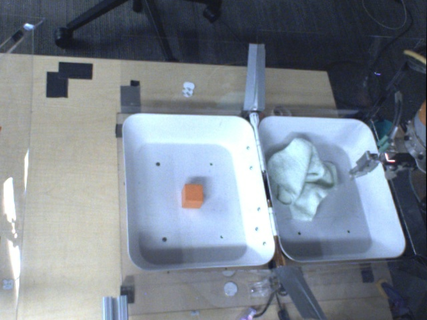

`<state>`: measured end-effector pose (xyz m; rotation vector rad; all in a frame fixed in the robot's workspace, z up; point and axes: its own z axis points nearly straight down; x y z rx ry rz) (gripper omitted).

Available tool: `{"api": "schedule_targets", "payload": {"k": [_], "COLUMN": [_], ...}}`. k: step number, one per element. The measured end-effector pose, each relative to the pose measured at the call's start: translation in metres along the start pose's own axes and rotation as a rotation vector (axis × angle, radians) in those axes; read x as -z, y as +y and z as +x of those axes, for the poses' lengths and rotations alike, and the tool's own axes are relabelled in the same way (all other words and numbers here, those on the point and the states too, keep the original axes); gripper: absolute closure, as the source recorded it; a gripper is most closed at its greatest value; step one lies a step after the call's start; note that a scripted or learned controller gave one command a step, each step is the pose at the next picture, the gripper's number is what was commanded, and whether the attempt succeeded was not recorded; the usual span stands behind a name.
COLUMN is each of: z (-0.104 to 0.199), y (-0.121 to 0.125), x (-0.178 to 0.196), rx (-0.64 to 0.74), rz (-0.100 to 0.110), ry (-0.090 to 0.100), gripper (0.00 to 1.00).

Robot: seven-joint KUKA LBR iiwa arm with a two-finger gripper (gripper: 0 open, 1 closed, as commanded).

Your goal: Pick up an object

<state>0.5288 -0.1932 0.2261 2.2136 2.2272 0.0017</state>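
In the left bin [137, 179], an orange cube [193, 196] sat alone, slightly toward seven o'clock of the bin's centre, with bare floor on every side. In the right bin [373, 245], a crumpled white cloth [301, 175] lay toward ten o'clock, near the divider. The gripper [365, 165] hung at three o'clock of the cloth, near the bin's right wall; whether it was open or closed could not be told, and nothing showed in its hold. The cloth looked the nearer pick; a good attempt would likely descend squarely onto a raised fold.
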Motion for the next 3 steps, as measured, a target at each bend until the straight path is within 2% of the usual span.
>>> {"api": "schedule_targets", "payload": {"k": [1, 2, 3], "z": [0.013, 0.013, 0.037], "y": [0.025, 0.027, 0.056], "x": [-0.115, -0.104, 0.011], "rx": [0.026, 0.028, -0.145], "rz": [0.001, -0.005, -0.003], "ry": [0.000, 0.000, -0.001], "gripper": [0.00, 1.00, 1.00]}}
